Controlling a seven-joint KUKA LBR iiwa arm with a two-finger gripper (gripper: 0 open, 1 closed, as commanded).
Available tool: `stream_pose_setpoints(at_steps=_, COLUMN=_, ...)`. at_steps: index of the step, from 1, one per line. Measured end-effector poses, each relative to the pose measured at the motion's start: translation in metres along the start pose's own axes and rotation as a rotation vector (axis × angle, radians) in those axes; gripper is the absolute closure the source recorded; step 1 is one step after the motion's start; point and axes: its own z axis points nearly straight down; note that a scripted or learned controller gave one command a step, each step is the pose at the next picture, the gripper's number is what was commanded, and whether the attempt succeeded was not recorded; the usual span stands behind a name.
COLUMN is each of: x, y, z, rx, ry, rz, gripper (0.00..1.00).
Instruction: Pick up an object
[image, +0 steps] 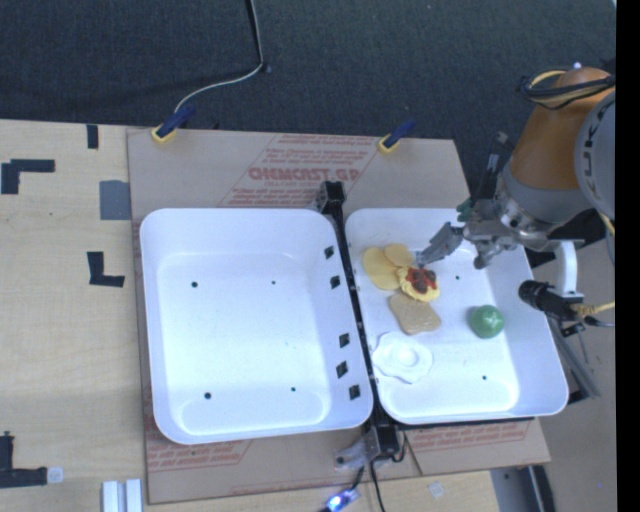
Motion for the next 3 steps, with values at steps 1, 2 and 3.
stream_pose_setpoints(at_steps=1, x=0.009, y=-0.003, z=0.113, rx=0.011, ry=0.002, rz=0.000, gripper=0.00)
stream_pose_setpoints(at_steps=2, x=0.008, y=-0.001, z=0.096, rx=0.002, ry=0.000, rz=-0.001, gripper=1.00)
stream_pose_setpoints(at_steps=3, x=0.043, y=-0.044, z=0.115, rx=-0.020, ry=-0.007, rz=0.003, gripper=1.00)
